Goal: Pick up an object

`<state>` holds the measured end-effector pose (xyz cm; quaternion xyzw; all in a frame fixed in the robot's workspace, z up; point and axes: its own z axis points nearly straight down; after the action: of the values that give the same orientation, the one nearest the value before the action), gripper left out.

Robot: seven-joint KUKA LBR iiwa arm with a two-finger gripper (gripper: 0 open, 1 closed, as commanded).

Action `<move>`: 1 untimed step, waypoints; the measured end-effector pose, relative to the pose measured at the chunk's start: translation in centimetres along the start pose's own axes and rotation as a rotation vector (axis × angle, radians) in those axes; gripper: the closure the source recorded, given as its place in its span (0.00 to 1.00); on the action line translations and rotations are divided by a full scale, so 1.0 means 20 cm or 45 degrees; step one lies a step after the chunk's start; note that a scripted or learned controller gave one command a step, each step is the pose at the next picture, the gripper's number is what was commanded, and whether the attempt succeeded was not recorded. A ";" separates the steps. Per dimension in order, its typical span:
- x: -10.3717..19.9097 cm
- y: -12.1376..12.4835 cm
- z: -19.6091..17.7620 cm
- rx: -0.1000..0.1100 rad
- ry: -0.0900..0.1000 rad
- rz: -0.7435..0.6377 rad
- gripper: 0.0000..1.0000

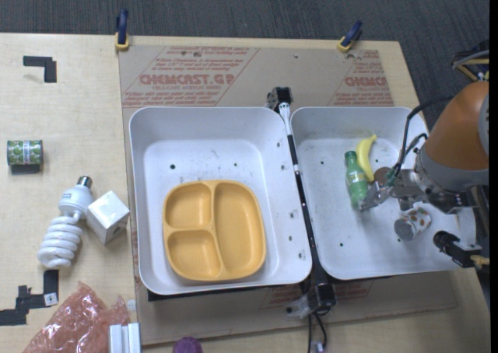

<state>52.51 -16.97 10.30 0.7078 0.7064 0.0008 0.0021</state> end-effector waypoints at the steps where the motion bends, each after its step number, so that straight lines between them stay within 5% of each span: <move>1: 0.29 -0.24 0.05 0.006 0.003 -0.002 0.00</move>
<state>47.73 -11.18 9.21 0.7074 0.7068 -0.0002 -0.0004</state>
